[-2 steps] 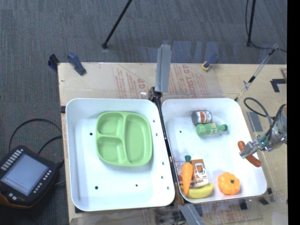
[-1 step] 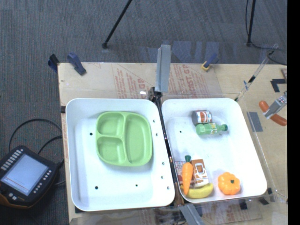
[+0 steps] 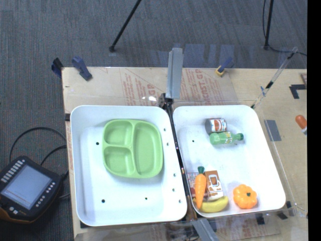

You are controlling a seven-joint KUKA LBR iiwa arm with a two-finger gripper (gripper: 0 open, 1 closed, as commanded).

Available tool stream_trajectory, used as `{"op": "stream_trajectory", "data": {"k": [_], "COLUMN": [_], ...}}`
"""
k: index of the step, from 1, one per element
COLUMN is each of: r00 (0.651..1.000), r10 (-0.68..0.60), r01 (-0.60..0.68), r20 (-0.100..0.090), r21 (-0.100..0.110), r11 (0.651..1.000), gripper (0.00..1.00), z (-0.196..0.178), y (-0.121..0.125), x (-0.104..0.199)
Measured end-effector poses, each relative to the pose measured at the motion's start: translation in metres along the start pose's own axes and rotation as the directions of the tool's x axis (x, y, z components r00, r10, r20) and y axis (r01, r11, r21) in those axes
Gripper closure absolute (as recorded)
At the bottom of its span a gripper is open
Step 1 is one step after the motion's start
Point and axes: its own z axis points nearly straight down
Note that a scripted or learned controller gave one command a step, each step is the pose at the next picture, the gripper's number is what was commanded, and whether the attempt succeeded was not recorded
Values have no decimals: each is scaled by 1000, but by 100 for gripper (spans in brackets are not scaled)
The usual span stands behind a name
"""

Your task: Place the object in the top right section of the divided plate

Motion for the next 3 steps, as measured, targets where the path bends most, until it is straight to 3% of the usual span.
{"op": "stream_trajectory", "data": {"k": [1,2,3], "r00": [932,985,998], "r10": [-362,-171,-67], "r01": [362,171,67], "r20": [0,-5,0], "r21": [-1,2,0], "r11": [932,985,998], "gripper": [100,100,100], "z": [0,138,12], "y": [16,39,-1], "x": [26,70,-1]}}
